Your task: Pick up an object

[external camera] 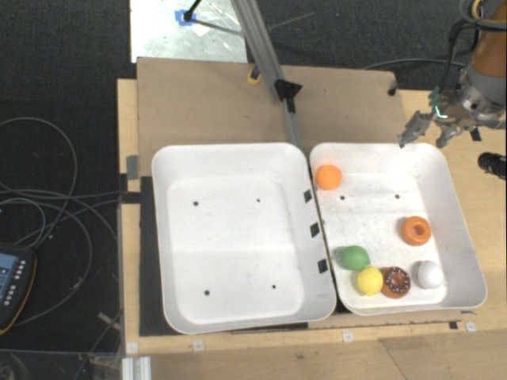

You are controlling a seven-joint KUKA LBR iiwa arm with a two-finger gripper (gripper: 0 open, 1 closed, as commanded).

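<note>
From the overhead camera, the right-hand shallow white plastic bin [455, 212], matt and faintly speckled with rounded corners, serves as the landmark. Inside it, near its far left corner, sits a smooth orange ball [328, 177]. Toward its right wall, about midway down, lies an orange ring-shaped doughnut toy [416, 230] with a dark centre hole. Along its near edge a row of four things lies close together: a glossy green rounded lump [353, 256], a smooth yellow lemon-shaped piece [369, 281] just beside and below it, a brown-iced doughnut toy with pale sprinkles [395, 282] touching the yellow piece, and a plain white ball [429, 275] at the right end. To the landmark's left, joined to it by small black clips, lies the left-hand shallow white plastic bin [238, 236], its floor marked by a few small dark holes. Both rest on a flat brown board desk [198, 101]. A slim grey metal pole [257, 38] slants above the desk beyond the landmark's far left corner. Above the landmark's far right corner hangs the grey metal gripper [432, 135]; its jaws stand spread apart with nothing between them, well apart from every toy. No writing can be read anywhere.
</note>
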